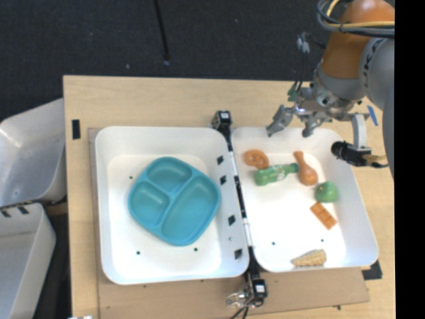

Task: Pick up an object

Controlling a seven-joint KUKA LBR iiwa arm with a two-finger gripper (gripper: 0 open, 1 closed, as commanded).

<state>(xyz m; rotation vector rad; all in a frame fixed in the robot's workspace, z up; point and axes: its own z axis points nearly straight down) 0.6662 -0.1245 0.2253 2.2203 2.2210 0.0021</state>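
Note:
My gripper (293, 125) hangs over the back edge of the right bin (279, 238), open, with nothing between its fingers. In the right bin below it lie an orange-brown pastry (255, 158), a green bottle (275, 174) on its side, a tan drumstick (305, 168), a green round piece (326, 192), an orange block (323, 215) and a pale wedge of bread (309, 259) at the front edge. The pastry and bottle are the closest to the gripper, a short way in front of it.
The left bin (113, 244) holds a blue divided plate (174, 200). A ridge with black clips (234, 191) separates the two bins. The wooden bench (166, 98) extends behind both bins. White containers (26, 158) stand off the bench at the left.

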